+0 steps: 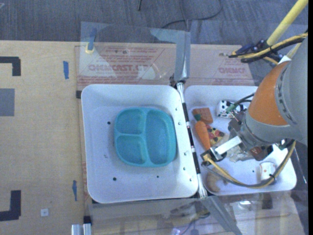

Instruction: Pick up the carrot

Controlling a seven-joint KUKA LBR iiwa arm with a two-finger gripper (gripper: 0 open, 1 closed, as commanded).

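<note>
Evidently the approach step was in hand: the small orange tapered carrot (202, 134) was seen lying free near the left wall of the right-hand shallow white bin (289, 179), just below a brown block (202, 114). The two-finger gripper (211, 155) was poised just beside the carrot's lower tip; its state could not be told. A short shift onto the carrot was judged necessary before any closing.

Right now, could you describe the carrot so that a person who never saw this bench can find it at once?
Start from the two white bins side by side and take the right bin, where the grey arm reaches in. Near its left wall lies the carrot, a slim orange piece tapering to a point. A flat brown block sits just above it in the view, but only the carrot is long, bright orange and pointed.
</note>
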